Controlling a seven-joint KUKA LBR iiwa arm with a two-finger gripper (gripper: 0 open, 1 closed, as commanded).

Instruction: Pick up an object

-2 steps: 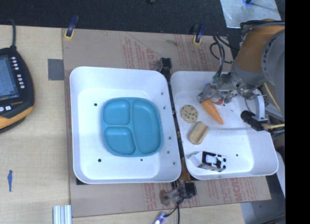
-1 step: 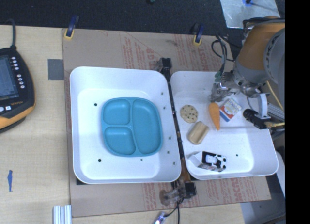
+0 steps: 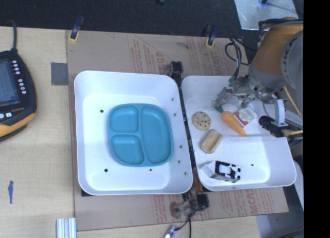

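Camera view: the grey two-finger pincer point(image 3: 225, 99) hangs low over the right white bin point(image 3: 268, 172); whether it is apart or together cannot be told. An orange carrot-shaped toy point(image 3: 234, 122) lies just below-right of it, a round speckled cookie point(image 3: 201, 120) below-left.

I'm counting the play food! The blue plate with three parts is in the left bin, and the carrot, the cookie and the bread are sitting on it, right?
Not quite. The camera view shows the blue plate in the left bin, but the carrot, cookie and bread lie in the right bin, not on the plate.
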